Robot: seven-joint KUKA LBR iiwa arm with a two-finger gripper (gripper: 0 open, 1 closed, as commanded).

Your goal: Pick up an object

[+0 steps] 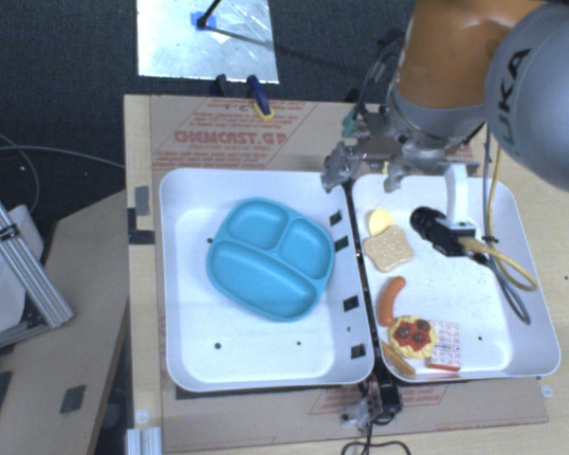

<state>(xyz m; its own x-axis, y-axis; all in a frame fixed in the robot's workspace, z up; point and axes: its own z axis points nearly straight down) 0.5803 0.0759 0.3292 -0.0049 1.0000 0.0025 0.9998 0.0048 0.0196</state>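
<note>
Toast (388, 248) in the right bin (512, 354) looks light, stiff, flat — best pinched across its edges; whether the gripper (365, 164) is clenched, I cannot tell.

Blue divided plate (269, 269) in left bin (185, 349); foil sheet (205, 27) beyond bench, metal rail (14, 263) far left.
</note>
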